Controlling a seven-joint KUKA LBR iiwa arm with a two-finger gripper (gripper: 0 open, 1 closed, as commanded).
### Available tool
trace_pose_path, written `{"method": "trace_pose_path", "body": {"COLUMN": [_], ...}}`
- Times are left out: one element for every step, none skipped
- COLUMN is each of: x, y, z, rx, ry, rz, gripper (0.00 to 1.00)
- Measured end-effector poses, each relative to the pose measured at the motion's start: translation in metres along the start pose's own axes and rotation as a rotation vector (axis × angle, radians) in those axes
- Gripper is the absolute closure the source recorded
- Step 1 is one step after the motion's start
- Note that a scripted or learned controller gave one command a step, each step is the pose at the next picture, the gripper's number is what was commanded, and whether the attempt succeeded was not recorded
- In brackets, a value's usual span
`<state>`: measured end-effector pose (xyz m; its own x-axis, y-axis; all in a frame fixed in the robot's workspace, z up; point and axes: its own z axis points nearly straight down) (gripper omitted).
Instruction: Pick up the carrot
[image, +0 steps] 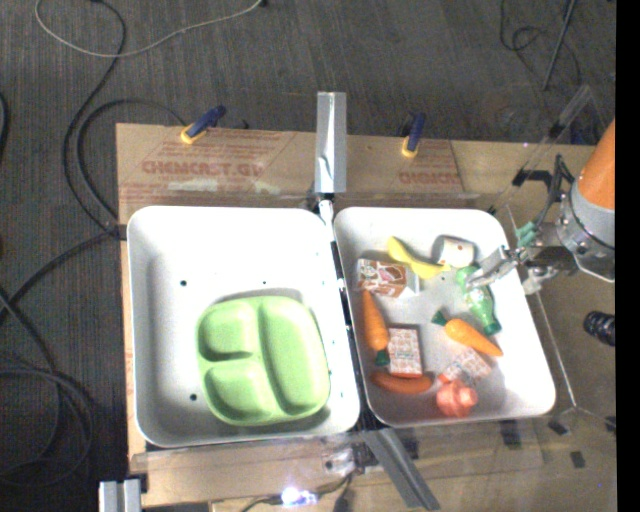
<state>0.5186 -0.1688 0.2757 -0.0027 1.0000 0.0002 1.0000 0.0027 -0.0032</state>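
Nearest us in right bin (520, 405): round red tomato (456, 398), glossy red sausage (402, 382). Behind them, flat printed box (405, 350). Left bin (160, 300) holds smooth green divided plate (263, 358). We see two tapered orange carrots: one (373, 319) by bin's left wall, one (472, 336) right of centre, green top. Farther: green bottle (481, 305), second printed box (382, 276), curved yellow banana (414, 259), grey cup (455, 248). Gripper (495, 268) hangs over bottle; we cannot tell finger state.

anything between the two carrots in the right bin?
Yes: in the camera view a small printed box lies between the left carrot and the right carrot.
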Motion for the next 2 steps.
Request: {"method": "trace_pose_path", "body": {"x": [-0.0111, -0.0101], "y": [-0.0204, -0.0202], "z": [0.1759, 0.1687], "rx": [0.001, 0.003], "ry": [0.0, 0.004], "rz": [-0.039, -0.04], "gripper": [0.0, 1.0]}}
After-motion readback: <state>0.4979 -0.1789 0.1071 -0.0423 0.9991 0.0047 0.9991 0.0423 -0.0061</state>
